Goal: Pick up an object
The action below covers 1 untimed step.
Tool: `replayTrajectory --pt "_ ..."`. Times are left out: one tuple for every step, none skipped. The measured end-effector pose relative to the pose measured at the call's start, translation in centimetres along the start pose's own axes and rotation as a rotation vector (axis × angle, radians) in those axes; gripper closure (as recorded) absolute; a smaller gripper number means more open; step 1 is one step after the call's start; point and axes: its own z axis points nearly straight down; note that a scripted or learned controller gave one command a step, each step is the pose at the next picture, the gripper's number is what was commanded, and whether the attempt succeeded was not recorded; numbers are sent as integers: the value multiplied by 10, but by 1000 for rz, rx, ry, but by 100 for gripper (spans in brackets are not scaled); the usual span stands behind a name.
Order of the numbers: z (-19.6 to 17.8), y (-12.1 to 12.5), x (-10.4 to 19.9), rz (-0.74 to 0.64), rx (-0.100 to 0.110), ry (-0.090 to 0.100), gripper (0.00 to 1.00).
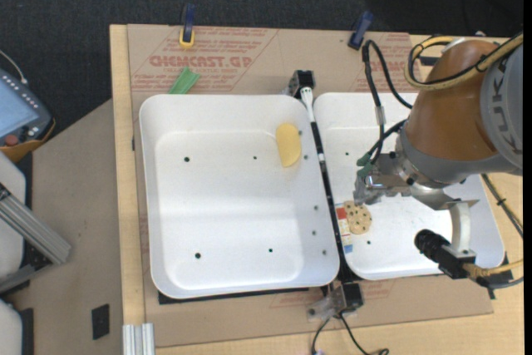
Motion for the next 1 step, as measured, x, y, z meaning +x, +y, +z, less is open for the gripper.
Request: replayTrajectory --pt "-10 1 0 1 -2 0 100"
